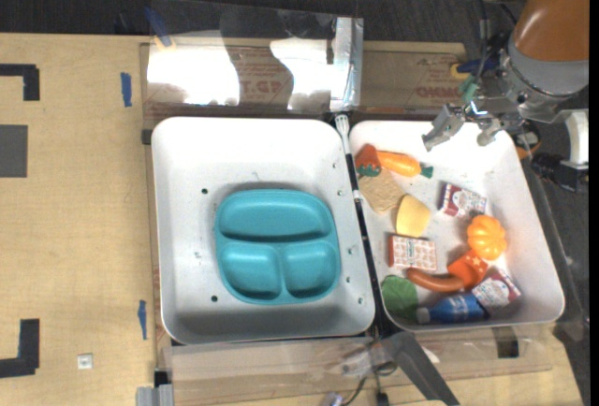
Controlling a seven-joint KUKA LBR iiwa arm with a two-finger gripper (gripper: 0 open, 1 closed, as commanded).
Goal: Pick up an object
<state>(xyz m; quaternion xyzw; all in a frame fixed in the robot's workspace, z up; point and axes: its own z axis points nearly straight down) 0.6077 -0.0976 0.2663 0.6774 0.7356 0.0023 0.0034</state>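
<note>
- Two white bins are sitting side by side on the surface (65,208): the left bin (178,152) is carrying a teal divided tray (276,243), the right bin (529,208) is holding a pile of toy food.
- The pile is taking in an orange carrot (401,164), a tan slice of bread (381,193), a yellow cheese wedge (413,215), a small orange pumpkin (486,237), two red-and-white cartons (413,253) (461,200), a sausage (435,282), a green vegetable (401,295) and a blue bottle (456,309).
- The hand (461,127) is hovering over the far right corner of the right bin, above its rim, well apart from most of the pile; the carrot is lying nearest to it.
- The fingers are spreading wide, with nothing between them.
- Progress, as I am judging it: nothing is lifted yet. Every item is lying in the bin. The task is sitting at its approach stage.
- Left to do: choosing a target, coming down over it, closing on it, raising it clear.
- The carrot is looking like the likeliest target, being close and lying partly free at the pile's edge, though the bread is touching it.
</note>
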